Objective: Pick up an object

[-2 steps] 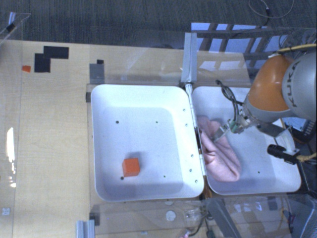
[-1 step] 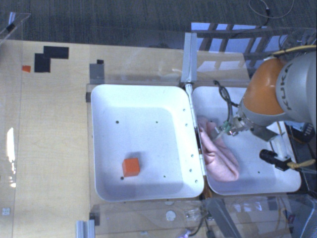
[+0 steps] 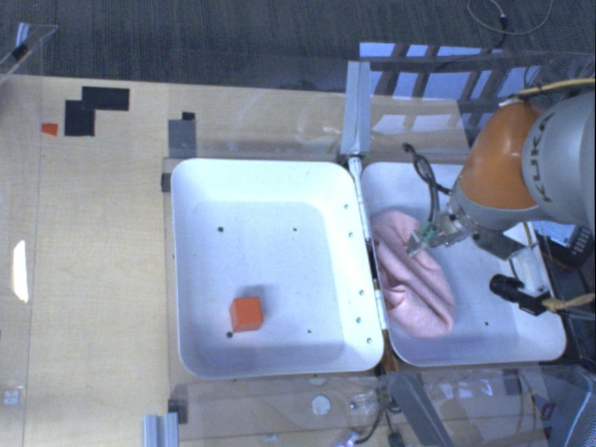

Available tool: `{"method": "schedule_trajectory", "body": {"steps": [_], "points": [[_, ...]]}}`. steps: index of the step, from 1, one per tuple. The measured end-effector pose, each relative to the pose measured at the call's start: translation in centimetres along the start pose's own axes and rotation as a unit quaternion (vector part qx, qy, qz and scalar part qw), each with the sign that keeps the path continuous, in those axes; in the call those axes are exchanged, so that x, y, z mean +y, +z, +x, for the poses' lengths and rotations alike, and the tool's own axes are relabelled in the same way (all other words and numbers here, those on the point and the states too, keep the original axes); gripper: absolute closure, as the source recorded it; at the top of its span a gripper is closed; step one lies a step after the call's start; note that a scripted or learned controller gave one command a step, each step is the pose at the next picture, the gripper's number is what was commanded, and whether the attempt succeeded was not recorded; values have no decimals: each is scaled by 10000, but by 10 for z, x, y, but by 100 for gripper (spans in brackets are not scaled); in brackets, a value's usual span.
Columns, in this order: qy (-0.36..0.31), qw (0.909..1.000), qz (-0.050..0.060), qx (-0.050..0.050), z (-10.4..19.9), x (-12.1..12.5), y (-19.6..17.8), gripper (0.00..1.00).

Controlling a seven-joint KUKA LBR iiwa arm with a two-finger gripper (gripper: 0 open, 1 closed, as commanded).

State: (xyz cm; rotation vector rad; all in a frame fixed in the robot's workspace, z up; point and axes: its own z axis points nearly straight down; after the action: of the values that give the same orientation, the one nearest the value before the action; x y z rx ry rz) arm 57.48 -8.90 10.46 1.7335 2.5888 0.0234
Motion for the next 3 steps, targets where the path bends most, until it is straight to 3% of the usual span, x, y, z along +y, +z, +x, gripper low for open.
{"method": "schedule_trajectory", "body": {"steps": [1,2,3], "points": [[1,10000,1,-3,0,0,0,0],[-229,9997,37,15,5,-11,12,0],[1158,9932,74,24,-17,28,15,0]]}}
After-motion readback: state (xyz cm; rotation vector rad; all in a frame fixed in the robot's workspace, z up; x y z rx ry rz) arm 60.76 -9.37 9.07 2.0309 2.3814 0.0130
